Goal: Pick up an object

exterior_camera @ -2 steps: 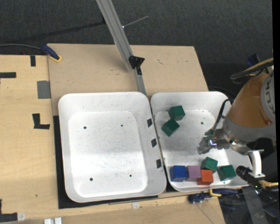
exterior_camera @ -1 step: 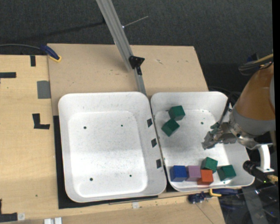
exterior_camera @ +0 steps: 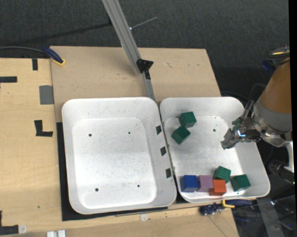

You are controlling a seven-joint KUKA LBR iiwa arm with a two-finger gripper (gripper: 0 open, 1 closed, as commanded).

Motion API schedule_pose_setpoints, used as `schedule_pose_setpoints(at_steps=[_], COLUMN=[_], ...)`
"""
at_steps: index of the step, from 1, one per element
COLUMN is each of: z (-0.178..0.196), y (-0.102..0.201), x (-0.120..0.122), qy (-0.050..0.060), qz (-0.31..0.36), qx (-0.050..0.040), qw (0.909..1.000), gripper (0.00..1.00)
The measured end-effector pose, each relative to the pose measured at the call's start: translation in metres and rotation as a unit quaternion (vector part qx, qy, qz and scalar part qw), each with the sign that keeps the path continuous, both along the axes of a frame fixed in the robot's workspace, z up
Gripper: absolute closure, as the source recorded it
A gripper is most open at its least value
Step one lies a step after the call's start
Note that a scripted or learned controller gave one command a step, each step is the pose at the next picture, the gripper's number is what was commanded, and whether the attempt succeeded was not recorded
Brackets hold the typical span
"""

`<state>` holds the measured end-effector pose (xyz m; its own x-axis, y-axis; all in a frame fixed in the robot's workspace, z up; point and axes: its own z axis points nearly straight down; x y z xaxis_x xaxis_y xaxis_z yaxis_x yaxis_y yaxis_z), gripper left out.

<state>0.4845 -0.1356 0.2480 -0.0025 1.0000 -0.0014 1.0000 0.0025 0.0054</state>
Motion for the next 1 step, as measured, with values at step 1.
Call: schedule_pose_setpoints(at_steps=[1], z=[-0.0125], y=[0.0532], x=[0.0211], qy=[0.004], qz=[0.002], qx=[0.0013], qw=[1.0], gripper=[1.0])
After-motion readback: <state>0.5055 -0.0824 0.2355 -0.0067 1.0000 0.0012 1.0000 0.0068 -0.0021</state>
